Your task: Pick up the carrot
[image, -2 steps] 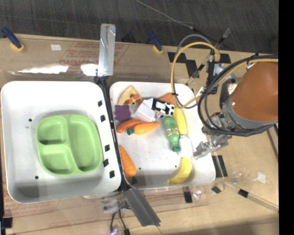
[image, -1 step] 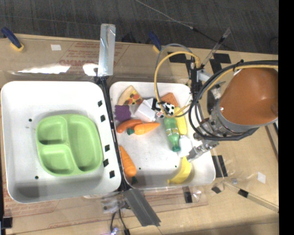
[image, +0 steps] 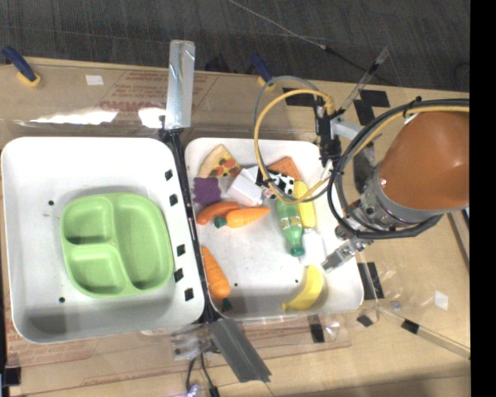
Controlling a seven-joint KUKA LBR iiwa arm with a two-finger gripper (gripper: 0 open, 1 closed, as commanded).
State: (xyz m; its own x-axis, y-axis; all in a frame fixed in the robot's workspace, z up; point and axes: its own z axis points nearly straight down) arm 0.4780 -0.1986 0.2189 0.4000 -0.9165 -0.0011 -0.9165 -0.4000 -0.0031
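While the arm hangs over the right edge of the right bin, you are at the approach step: nothing has been lifted, and the gripper sits low under the wrist at the bin's right wall, just right of the green bottle and just beyond the banana. Whether the gripper is spread or closed you cannot tell from this angle, since the wrist and its cables cover most of it, and nothing can be seen held in it. The carrot lies on its side near the middle of the right bin, pointing left to right, with a purple toy just beyond its left end and the bottle just to its right. Note a second orange piece of much the same look lying along the bin's left wall toward the near corner, so you should settle which one you mean to take. The middle one looks the easier target, though it is crowded. For the next move, I judge you need to carry the gripper left across the bottle, line its opening across the carrot's narrow width, and come down clear of its neighbours. The left bin with the green plate plays no part yet.
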